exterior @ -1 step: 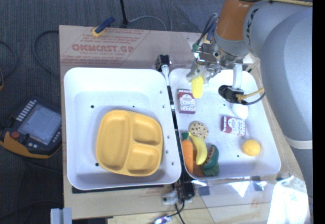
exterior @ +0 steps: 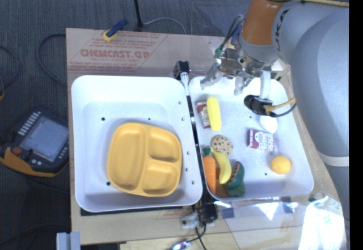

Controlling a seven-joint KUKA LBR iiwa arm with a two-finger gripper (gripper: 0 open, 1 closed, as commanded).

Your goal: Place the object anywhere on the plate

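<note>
Corn (exterior: 214,113) is the nearest toy to the gripper (exterior: 235,76) and is lying in the upper left part of the right bin (exterior: 295,130), just below and slightly left of the fingertips. Its long axis is running nearly top to bottom in the frame, alongside the divider between the bins. The gripper is hanging over the upper edge of the right bin with its fingers spread apart and nothing between them.

The yellow plate (exterior: 144,158) is sitting in the left bin (exterior: 91,107), well to the lower left of the gripper, with three bare compartments.

Other toys are crowding the right bin: a cookie (exterior: 221,143) just below the corn, a banana (exterior: 223,166) and carrot (exterior: 209,171) at the lower left, a small carton (exterior: 261,140) and a lemon (exterior: 280,164) to the right. A small red packet (exterior: 201,114) is touching the corn's left side, so room is tightest there; the right side is lying open.
</note>
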